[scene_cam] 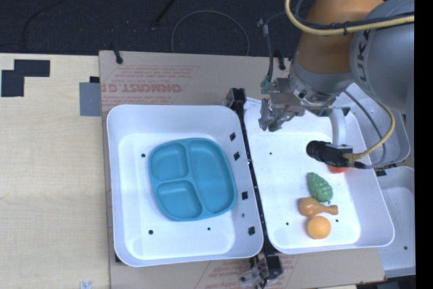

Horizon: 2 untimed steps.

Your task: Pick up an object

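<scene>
Over the far left corner of the right bin [284, 203]: the gripper [272, 120], close to the wall, with nothing seen in it. Cannot tell whether open or shut.

Looks like the approach step, with no grasp made yet.

Toward the near right of the same bin, well apart from the gripper: a green toy [319, 187], an orange drumstick [316, 207] just below it, and an orange ball [318, 227] next to that. A little farther up, a red bit [336, 168], mostly hidden. In the left bin [135, 230], a blue plate [193, 179] lying flat, with three compartments.

Probably calls next for a shift across the bin to the toy cluster, then a straight descent over one piece. Best to favour the green toy, since the ball seems likely to roll and the plate seems too wide and flat to pinch.

On the cardboard [169, 74] under the bins, red print, upside down from here and not surely readable. At the near edge, more red print, too small to read. On the desk [47, 179], no writing, and none visible on the toys.
</scene>
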### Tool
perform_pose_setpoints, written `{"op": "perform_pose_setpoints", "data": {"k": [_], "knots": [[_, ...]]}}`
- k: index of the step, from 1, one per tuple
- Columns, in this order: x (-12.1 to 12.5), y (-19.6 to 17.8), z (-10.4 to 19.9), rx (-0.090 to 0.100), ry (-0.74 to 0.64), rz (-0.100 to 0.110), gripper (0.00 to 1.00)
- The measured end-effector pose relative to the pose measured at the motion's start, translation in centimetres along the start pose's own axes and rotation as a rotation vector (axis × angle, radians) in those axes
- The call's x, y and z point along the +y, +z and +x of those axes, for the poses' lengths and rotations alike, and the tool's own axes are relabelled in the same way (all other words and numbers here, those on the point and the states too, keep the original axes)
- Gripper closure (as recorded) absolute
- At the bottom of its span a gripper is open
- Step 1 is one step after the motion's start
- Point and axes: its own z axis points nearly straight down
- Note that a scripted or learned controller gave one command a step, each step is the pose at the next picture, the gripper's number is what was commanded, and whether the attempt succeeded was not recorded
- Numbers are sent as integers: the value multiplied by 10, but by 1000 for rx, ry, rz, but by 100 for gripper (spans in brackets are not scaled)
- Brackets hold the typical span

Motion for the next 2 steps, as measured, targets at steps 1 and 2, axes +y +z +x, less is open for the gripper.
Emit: {"op": "perform_pose_setpoints", "data": {"k": [1,2], "knots": [[-3,19,54,0,-1,1,100],[-11,14,105,0,-2,-2,100]]}}
